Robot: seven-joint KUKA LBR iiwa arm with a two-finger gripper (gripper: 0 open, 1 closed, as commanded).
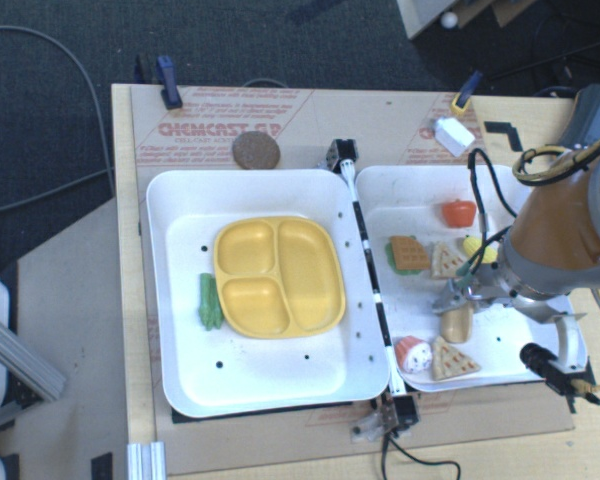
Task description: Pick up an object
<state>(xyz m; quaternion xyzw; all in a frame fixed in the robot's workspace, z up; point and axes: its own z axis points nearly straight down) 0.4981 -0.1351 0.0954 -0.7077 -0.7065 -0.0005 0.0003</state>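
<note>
The right bin (420,183) holds several toy foods: a red tomato (459,211), a brown and green sandwich (408,255), a tan toast wedge (446,262), a small yellow piece (475,247), a tan bread roll (456,324), a red and white piece (412,353) and a waffle triangle (454,362). My gripper (461,293) reaches in from the right. It hangs low over the middle of this bin, just above the bread roll and right beside the toast wedge. The arm's orange band hides part of the bin's right side.
The left bin (170,268) carries a yellow divided plate (278,274) with a green pea pod (211,300) lying to its left. A black divider rail (365,258) runs between the bins. A brown disc (255,151) and clamps sit on the cardboard behind.
</note>
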